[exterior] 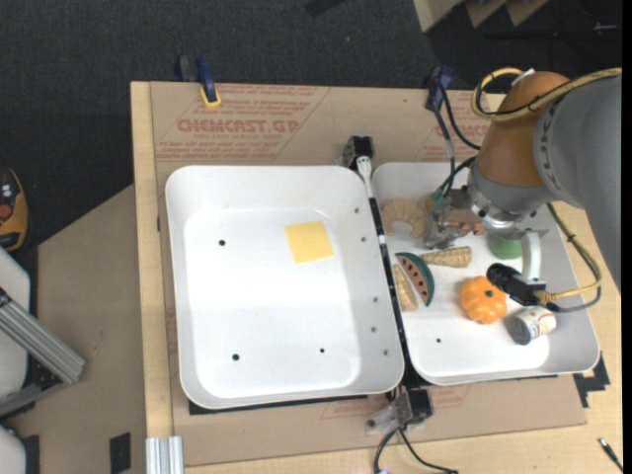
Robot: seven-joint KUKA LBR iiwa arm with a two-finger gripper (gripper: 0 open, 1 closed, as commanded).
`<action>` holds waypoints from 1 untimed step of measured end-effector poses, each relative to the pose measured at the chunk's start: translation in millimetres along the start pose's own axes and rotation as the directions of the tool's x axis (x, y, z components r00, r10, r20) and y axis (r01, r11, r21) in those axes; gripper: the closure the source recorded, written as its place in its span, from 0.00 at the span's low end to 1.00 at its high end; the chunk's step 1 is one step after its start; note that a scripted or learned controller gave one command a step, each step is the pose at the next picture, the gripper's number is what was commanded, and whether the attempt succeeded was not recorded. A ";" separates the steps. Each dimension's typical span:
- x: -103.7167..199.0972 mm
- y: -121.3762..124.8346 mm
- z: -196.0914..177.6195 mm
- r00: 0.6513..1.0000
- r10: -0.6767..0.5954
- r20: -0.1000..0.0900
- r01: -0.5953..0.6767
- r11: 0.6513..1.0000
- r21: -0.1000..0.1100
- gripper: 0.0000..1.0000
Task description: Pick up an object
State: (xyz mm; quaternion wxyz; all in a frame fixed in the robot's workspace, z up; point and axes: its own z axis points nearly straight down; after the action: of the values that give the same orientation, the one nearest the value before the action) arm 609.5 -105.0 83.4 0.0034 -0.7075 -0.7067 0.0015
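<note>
Jaws [441, 227] just above tan cone [452, 258]

A cheese slice [309, 241] lies alone in the left bin [197, 294]. In the right bin [464, 363], a watermelon slice [418, 277] sits left of a pumpkin [483, 300], with a can [529, 325] to its right.

Lighting even and fairly bright, diffuse, from overhead; left bin [197, 294] floor reads near-white, mild glare, little surface detail; shadows soft and short, a faint one under the arm [578, 136] across the right bin [474, 358]; dark carpet [89, 28] around the tabletop [286, 117] underexposed, texture barely visible; overall focus soft, low resolution, small items in the right bin smeary; arm near the right edge slightly blurred; no obvious edge distortion.
</note>
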 end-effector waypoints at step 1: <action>55.7 45.1 -109.0 1.000 -0.008 0.003 0.008 1.000 -0.021 1.00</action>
State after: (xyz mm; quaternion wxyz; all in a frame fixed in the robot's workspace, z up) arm 655.4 -49.6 192.2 -0.0050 -0.7047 -0.7095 -0.0048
